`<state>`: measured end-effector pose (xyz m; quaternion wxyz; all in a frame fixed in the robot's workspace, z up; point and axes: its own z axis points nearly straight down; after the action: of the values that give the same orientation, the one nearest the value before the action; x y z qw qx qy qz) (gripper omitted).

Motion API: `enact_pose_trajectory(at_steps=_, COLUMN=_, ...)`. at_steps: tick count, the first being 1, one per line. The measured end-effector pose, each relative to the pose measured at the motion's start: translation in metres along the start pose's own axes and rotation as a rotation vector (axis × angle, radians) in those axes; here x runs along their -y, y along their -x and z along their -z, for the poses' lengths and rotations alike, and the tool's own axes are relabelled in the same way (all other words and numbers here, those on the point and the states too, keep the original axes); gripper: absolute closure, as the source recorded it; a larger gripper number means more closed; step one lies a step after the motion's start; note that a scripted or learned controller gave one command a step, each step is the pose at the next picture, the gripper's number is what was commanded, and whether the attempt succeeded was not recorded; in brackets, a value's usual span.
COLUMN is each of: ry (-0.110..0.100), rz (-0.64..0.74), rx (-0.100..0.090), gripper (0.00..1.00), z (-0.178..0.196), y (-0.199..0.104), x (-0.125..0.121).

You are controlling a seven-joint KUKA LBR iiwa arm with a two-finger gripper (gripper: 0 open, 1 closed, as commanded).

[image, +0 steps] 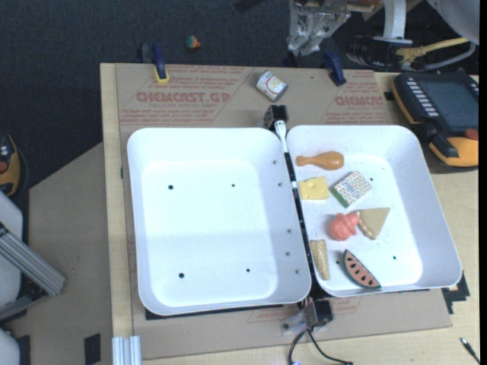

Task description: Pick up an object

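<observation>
Red printed lettering runs across the brown board point(228, 90) that lies under the two white bins, along its far edge. On the left it reads "CHEMCAST G P", or close to that. A second run of the same red lettering sits to the right, on the far side of the right bin, too faint to read.

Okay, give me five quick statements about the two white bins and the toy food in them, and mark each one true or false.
1. All the toy food lies in the right bin. True.
2. The watermelon slice lies at the bin's far edge. False: it lies at the near edge.
3. The drumstick lies farther back than the cheese block. True.
4. The gripper is down inside the right bin. False: it hangs beyond the bench's far edge.
5. A small box sits in the left bin. False: it sits on the board behind the bins.
</observation>
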<state>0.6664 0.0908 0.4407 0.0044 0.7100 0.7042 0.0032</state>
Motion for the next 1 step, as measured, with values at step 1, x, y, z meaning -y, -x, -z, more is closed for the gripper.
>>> enact_pose_trajectory(at_steps=1, ry=-0.017, rz=0.014, rx=-0.003, gripper=1.00, z=-0.0384, y=-0.0516, x=0.0491)
